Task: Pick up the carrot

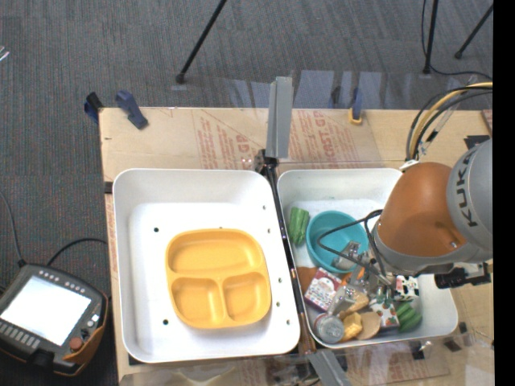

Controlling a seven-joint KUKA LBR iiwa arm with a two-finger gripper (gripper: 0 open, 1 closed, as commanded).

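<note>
Left white bin: yellow three-compartment plastic tray. Right white bin: green vegetable, teal bowl, mixed toy food. Gripper sits low among the clutter; finger state cannot be determined. Carrot: not identifiable within the pile.

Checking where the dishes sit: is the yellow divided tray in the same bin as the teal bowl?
No. The yellow divided tray lies in the left bin, while the teal bowl sits in the right bin among the toy food.

Carrot, orange, mostly hidden, at the right bin's left wall beside the teal bowl.
</note>
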